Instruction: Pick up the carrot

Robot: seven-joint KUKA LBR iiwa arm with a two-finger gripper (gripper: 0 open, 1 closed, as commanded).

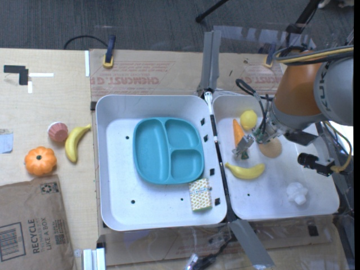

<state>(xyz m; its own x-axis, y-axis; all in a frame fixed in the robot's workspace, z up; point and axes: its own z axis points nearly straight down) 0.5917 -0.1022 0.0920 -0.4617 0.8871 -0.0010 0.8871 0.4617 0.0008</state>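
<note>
- Pincer [246, 146] first: it hangs low in the right bin [315, 204], near that bin's left wall, with its tips just beside the lower end of the carrot [238, 132]; how wide it stands I cannot tell, and nothing shows the carrot between its tips.
- Arm [306, 91], the largest body, reaches over the right bin's far edge; its bulk crowds the middle of the bin, so a sideways correction may sweep the things there.
- Blue plate [169, 149] sits mid-floor of the left bin [112, 167], well apart, and poses no risk.
- Right-bin banana [245, 171] lies just below the pincer; a descent slightly off may pinch or shove it.
- Carrot lies along the right bin's left wall, narrow and smooth; it may roll from the tips or wedge against the wall.
- Lemon [248, 118] touches or nearly touches the carrot's far end, and may be nudged or taken instead.
</note>
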